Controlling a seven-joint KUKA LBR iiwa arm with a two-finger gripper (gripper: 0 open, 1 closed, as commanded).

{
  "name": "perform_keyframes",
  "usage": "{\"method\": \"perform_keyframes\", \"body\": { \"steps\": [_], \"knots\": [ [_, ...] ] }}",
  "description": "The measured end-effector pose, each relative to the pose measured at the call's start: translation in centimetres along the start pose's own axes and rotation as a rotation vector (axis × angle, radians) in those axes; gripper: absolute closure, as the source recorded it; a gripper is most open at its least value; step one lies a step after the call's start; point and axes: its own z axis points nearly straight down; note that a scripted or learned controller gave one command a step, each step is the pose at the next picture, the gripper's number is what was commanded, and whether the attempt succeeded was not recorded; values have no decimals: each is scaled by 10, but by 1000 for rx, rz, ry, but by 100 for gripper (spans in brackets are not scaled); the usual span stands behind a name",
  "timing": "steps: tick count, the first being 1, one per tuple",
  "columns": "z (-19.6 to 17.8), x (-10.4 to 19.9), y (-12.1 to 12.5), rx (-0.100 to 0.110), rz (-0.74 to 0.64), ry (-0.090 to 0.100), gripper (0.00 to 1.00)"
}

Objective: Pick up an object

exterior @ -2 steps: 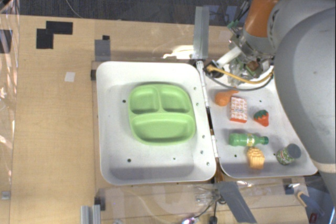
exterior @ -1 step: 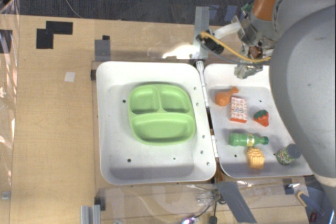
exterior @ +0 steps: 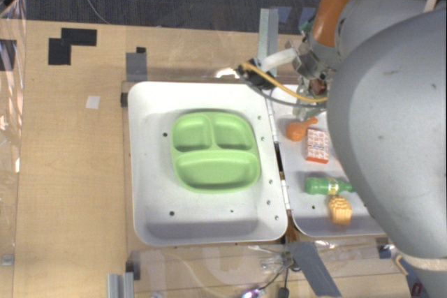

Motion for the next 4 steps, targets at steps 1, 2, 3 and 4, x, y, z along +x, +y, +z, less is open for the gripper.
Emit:
{"method": "perform_keyframes", "body": {
  "steps": [1, 2, 3, 4],
  "knots": [
    [-23, 34, -4, 0, 15, 2, 100],
    [-34, 43, -52, -3, -201, -1, 100],
    [-3, 51, -79, -2, -402, 0, 100],
    [10, 60, -141, 0, -193, 2, 100]
  ]
}}
